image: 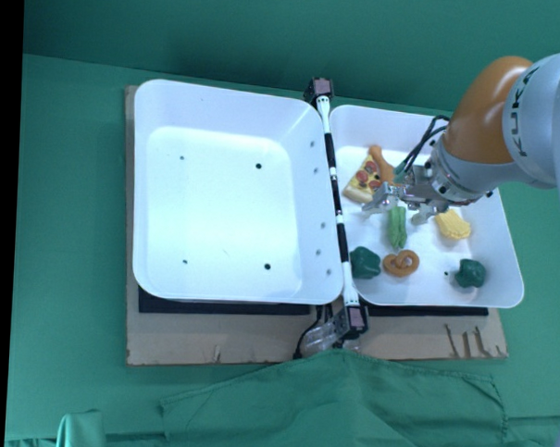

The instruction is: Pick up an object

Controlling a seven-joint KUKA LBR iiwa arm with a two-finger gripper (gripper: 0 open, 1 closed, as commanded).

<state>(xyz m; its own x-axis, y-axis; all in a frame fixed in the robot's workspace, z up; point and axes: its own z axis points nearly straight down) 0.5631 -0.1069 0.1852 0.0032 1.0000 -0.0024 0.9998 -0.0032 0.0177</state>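
— While I hang over the green vegetable (397,227), which lies near the middle of the right bin (505,294), my gripper (399,201) sits right at its upper end.

— Fingers spread or pinching?

— I cannot tell from here. I judge I'm lined up to take it. The pizza slice (363,178) lies toward the divider edge, the pretzel (401,263) toward the near rim, the yellow piece (453,225) beside me.

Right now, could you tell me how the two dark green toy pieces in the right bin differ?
The green piece by the divider lies at the bin's left side, close beside the pretzel; the green piece near the right wall lies apart from the other toys. The first looks slightly larger. Both are dark green, lumpy, and rest on the right bin floor, apart from the gripper.
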